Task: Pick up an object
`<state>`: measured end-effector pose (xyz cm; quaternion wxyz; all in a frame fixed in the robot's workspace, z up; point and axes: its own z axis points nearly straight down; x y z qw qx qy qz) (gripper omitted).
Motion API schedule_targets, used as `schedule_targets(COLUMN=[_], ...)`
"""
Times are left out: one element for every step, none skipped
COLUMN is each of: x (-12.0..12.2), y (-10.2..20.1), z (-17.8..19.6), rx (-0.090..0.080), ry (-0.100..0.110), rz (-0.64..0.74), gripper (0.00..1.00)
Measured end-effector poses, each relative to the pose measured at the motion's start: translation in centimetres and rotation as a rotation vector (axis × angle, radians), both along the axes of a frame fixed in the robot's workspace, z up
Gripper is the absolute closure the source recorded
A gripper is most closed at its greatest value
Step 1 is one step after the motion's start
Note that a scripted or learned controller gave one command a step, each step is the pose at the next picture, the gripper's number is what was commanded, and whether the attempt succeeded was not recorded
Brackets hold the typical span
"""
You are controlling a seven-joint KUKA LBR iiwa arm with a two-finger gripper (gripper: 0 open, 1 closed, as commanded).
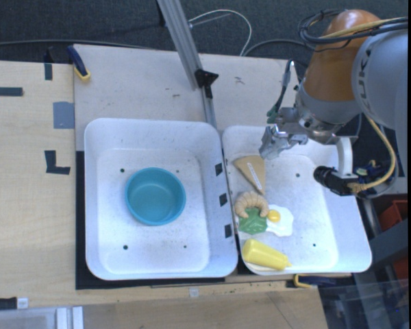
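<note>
End effector (pixel 274 142) hangs over right bin (pixel 329 204) near tan wedge (pixel 251 171); finger state cannot be told. Blue bowl (pixel 155 195) in left bin (pixel 103 184).

The grey arm (pixel 380 60) enters from the upper right of the frame, its orange band (pixel 335 60) sitting high and bulky just left of the grey link. Below the band the wrist narrows and points down and left. The gripper (pixel 272 144) hangs at the end, right of centre in the frame, its metal tip angled toward the lower left. Black and yellow cables loop beside the wrist.
</note>
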<state>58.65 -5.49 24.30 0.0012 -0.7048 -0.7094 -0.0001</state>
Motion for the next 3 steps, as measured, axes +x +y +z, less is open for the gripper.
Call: schedule_targets(x=[2.3, 3.4, 4.9], y=[5.2, 9.7, 14.7], z=[0.3, 0.4, -1.4], rx=[0.0, -0.001, -0.002], ry=[-0.001, -0.001, 0.0], rz=[0.001, -0.001, -0.001], gripper=[1.0, 1.0, 1.0])
